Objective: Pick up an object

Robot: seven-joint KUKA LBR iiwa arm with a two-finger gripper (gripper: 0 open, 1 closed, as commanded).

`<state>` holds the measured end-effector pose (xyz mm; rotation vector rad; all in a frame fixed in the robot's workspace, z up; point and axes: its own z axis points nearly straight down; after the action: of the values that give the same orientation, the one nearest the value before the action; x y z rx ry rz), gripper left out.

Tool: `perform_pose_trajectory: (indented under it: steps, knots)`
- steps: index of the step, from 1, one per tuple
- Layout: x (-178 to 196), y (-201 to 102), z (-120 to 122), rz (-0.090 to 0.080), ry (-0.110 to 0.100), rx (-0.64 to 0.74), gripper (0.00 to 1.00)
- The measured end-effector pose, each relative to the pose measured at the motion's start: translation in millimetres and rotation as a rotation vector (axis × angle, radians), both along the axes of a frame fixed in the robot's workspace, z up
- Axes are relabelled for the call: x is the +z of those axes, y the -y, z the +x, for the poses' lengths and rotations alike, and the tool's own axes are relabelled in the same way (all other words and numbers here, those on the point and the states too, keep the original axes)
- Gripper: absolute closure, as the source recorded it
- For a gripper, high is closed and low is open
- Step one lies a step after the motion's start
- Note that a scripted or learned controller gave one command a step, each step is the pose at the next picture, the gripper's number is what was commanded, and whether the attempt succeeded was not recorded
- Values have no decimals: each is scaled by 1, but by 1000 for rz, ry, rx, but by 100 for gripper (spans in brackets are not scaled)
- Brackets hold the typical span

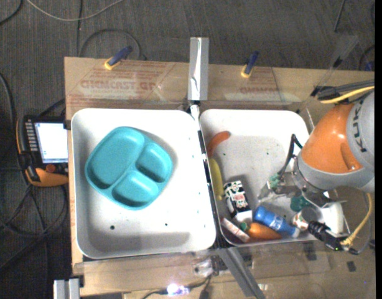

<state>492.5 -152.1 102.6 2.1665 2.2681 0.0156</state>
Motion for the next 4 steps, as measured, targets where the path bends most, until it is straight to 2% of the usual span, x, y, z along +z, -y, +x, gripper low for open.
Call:
perform_pose_trajectory:
  steps: [1,2,3,4]
  knots:
    - [0,0,0,0,0,0,0]
    - [-12,3,-4,-3,-1,16,0]
    - [-5,3,-2,-1,0,17,100]
    - [-5,3,-2,-1,0,17,0]
